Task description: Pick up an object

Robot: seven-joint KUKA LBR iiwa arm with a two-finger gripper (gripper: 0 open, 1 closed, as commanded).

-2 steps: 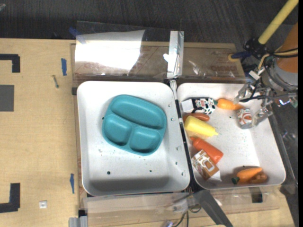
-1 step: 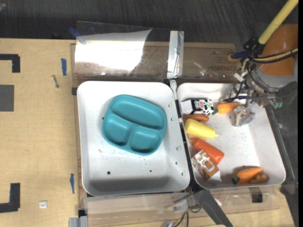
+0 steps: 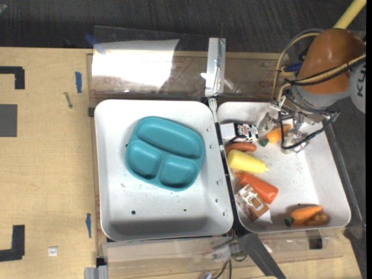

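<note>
My gripper (image 3: 281, 132) hangs over the back of the right bin (image 3: 325, 179), under the grey wrist with the orange band. A small orange toy with a green tip (image 3: 272, 136) sits between its fingers (image 3: 265, 123), and the gripper is shut on it. Whether the toy is off the bin floor I cannot tell. Other things lie along the bin's left side: a black-and-white packet (image 3: 244, 131), a red sausage (image 3: 240, 147), a yellow piece (image 3: 247, 163), an orange-red carrot (image 3: 261, 186) and a brown-and-white box (image 3: 250, 204).
Another carrot with a dark green end (image 3: 306, 215) lies at the right bin's front right. A teal divided plate (image 3: 165, 153) fills the middle of the left bin (image 3: 116, 208). Cables loop off the wrist toward the back right.
</note>
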